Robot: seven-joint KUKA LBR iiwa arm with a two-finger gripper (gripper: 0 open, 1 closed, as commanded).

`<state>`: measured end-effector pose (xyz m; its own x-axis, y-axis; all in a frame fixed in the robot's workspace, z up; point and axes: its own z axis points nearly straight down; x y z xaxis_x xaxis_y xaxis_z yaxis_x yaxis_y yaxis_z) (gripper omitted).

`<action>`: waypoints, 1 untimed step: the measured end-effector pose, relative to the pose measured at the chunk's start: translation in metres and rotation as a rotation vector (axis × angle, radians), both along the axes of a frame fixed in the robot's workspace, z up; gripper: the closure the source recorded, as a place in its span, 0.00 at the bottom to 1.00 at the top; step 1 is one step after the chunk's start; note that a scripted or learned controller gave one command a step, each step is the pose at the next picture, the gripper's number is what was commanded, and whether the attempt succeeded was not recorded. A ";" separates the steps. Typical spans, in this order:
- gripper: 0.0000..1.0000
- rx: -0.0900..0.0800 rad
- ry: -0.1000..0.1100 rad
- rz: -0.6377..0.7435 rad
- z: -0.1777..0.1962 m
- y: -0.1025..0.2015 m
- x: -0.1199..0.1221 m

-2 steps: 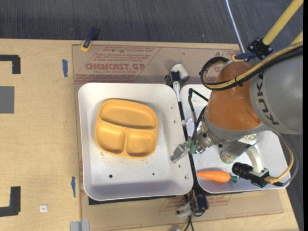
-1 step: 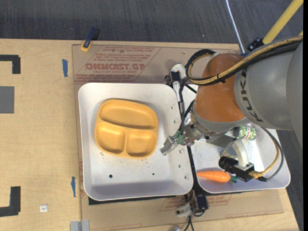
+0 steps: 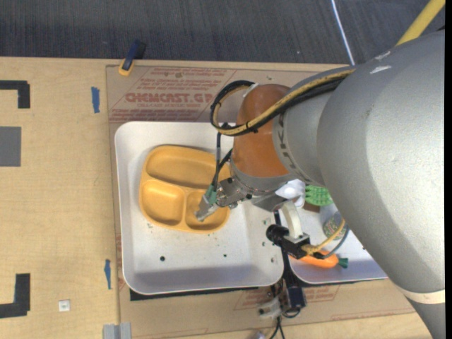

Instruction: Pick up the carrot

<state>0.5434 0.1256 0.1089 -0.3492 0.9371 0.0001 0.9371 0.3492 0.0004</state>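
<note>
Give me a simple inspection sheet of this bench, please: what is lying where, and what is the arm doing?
Surface: cardboard-covered bench bearing two white bins; left bin in plain sight, right bin mostly under the arm.
Job's things: carrot, orange with a green tip, lies in the right bin near its front edge.
Clutter: yellow divided tray in the left bin; green item in the right bin.
Grippers: gripper is over the yellow tray's right edge, away from the carrot.
Cables: black cable loops at the wrist; yellow cable runs along the arm.
Surroundings: blue tape marks; dark floor.
</note>
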 end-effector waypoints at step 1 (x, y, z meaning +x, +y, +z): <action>1.00 -0.003 0.000 -0.001 0.009 -0.002 0.000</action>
<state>0.5433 0.1239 0.1174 -0.3482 0.9374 -0.0029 0.9374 0.3482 -0.0012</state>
